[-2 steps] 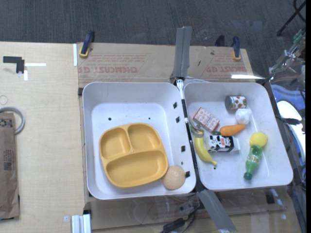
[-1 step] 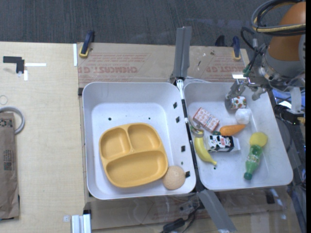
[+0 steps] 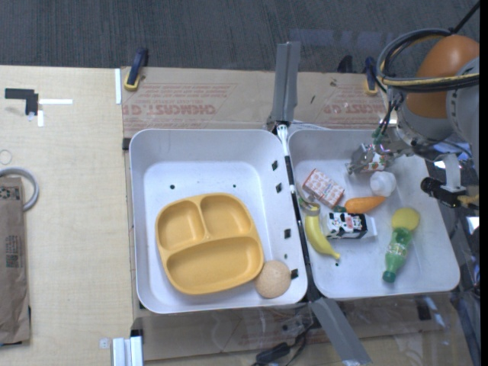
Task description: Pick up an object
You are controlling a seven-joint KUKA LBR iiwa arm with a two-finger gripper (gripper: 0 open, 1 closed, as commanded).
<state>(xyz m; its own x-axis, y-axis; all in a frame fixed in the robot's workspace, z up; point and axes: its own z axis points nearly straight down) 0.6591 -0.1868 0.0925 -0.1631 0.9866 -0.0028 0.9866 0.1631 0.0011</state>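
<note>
My gripper (image 3: 368,159) hangs low over the back of the right bin (image 3: 427,284), just above and left of a small white object (image 3: 383,182). Below it an orange carrot (image 3: 366,203) lies beside a pink-and-white box (image 3: 323,187). Closer to the front are a black-and-white carton (image 3: 348,225), a banana (image 3: 319,235), a yellow lemon (image 3: 406,219) and a green bottle (image 3: 395,255). None of these objects is visibly in the gripper's hold.
The left bin (image 3: 152,158) holds a yellow divided plate (image 3: 208,242) and a tan round roll (image 3: 273,278) at its front right corner. A grey divider (image 3: 285,82) rises between the bins. The arm's orange band (image 3: 450,58) and cables fill the upper right.
</note>
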